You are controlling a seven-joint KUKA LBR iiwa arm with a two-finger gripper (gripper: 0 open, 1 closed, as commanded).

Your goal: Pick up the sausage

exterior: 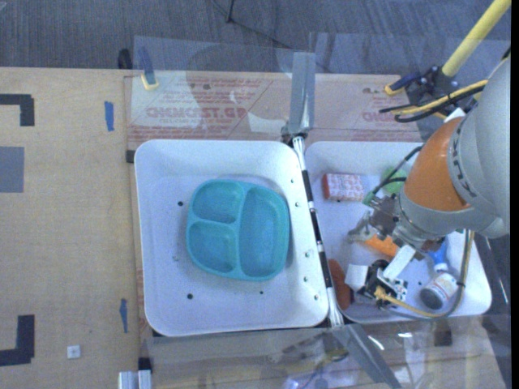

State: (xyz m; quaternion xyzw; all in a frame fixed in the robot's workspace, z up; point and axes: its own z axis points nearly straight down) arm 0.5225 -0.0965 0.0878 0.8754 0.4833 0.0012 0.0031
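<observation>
Hand (pixel 371 235), grip impossible to tell, hangs in right bin (pixel 478 302) near one sausage (pixel 340 288).

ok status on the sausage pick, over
gripper over the right bin middle. sausage against that bin's left wall, apart from gripper. small white piece right beside it.

I'm looking down on a robot lab here, a test cell and no home kitchen. I've got a plywood counter (pixel 65 217) with black marks (pixel 20 108) and scraps of blue tape (pixel 109 116) stuck on it. Two shallow white bins, left (pixel 162 298) and right (pixel 349 154), sit side by side on it. Flattened cardboard (pixel 211 108) lies behind them under clear panels. Beyond is grey carpet (pixel 97 10) with loose cables (pixel 235 6) across it. From the right, the grey and orange industrial arm (pixel 486 160) reaches in.
</observation>
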